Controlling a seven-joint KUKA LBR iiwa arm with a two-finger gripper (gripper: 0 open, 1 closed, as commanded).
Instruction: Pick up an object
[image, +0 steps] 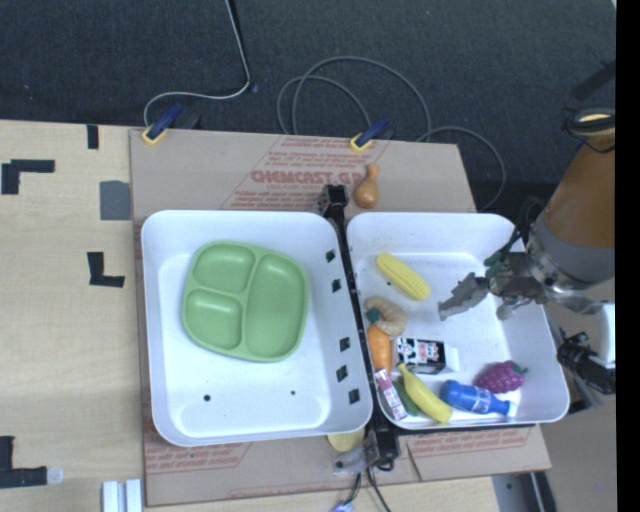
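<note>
Left bin (165, 400) – green plate (245, 300); right bin (440, 228) – corn (402, 276); gripper (482, 297) spread.

One fixed camera looks down at a slant on the tabletop (60, 300), taking in both white bins (165, 300) whole.

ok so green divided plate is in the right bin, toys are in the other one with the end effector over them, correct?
One thing is off: the green divided plate lies in the left bin, not the right. The rest holds: the camera view shows the toys, such as the corn cob, banana and grapes, in the other bin, with the end effector over them.
</note>
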